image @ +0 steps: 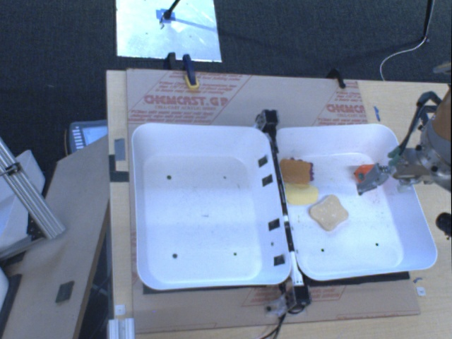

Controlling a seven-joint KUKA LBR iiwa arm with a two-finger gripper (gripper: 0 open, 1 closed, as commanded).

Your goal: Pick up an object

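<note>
The right bin (pixel 417 249) holds several small objects. A brown and orange sandwich-like piece (pixel 296 170) lies by the bin's left wall, with a flat yellow piece (pixel 303 195) just in front of it. A beige toast-shaped piece (pixel 329 212) sits near the bin's middle. A small orange object (pixel 363 169) is at the right of the bin, right against the tip of my gripper (pixel 370 180). The gripper reaches in low from the right edge, and whether it grips the orange object is unclear.
The left bin (pixel 141 189) stands beside the right one, with black clips along their shared wall (pixel 275 196). Both rest on a cardboard sheet (pixel 212 94). A yellow clamp (pixel 191 82) sits at the back, and a cable (pixel 406 51) runs at the upper right.
</note>
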